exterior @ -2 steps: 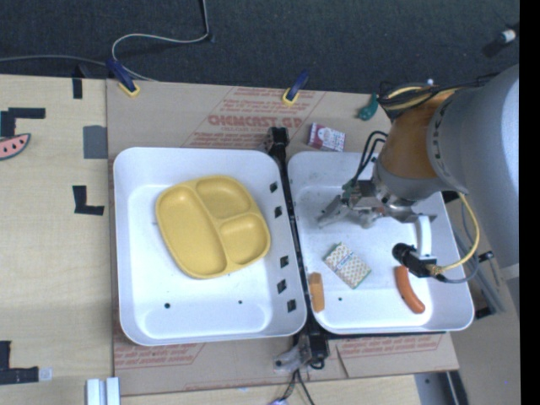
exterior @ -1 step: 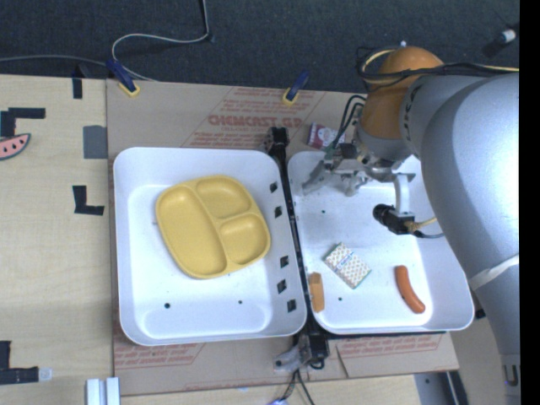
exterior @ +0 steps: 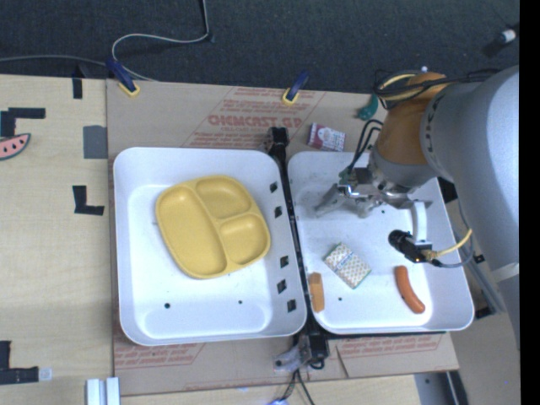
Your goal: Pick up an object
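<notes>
In the right bin (exterior: 447, 310) lie a small patterned packet (exterior: 348, 265), an orange sausage-shaped piece (exterior: 410, 289) near the right wall, and a second orange piece (exterior: 316, 291) against the left wall. My gripper (exterior: 344, 203) hangs over the upper middle of this bin, pointing left. It is open, with bare white floor between its fingers (exterior: 326, 202). The packet lies a short way below the gripper, apart from it.
The left bin (exterior: 143, 310) holds a yellow divided plate (exterior: 213, 224). A small red-and-white packet (exterior: 326, 137) lies on the cardboard behind the right bin. The grey arm (exterior: 481, 167) with its orange band covers the right bin's upper right. A black cable connector (exterior: 407, 244) hangs under the wrist.
</notes>
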### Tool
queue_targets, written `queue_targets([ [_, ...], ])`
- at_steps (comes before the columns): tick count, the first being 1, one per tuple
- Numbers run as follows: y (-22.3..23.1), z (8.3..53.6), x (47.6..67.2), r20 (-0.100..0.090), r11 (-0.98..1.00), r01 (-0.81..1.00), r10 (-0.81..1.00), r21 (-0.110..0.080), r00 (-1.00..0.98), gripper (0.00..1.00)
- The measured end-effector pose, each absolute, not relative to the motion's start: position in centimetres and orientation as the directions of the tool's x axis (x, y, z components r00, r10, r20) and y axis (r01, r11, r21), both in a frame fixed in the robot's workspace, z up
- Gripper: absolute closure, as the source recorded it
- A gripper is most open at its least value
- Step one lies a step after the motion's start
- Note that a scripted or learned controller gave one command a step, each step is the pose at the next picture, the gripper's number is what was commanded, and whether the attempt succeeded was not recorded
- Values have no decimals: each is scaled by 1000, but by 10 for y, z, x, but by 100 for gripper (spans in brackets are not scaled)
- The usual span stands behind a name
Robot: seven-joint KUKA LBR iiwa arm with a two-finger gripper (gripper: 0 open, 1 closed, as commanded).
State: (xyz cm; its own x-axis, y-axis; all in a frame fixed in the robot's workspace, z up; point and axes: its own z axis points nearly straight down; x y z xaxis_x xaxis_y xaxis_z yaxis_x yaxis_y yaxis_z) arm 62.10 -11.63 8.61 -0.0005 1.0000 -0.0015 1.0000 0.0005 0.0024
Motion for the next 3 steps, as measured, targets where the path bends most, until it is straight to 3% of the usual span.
queue_targets([
  [1,-105,86,596,-3,0,1000,1000,5,0,0],
  [2,-103,85,669,-1,2,1000,1000,2,-2,0],
  [3,-126,86,585,-2,0,1000,1000,2,0,0],
])
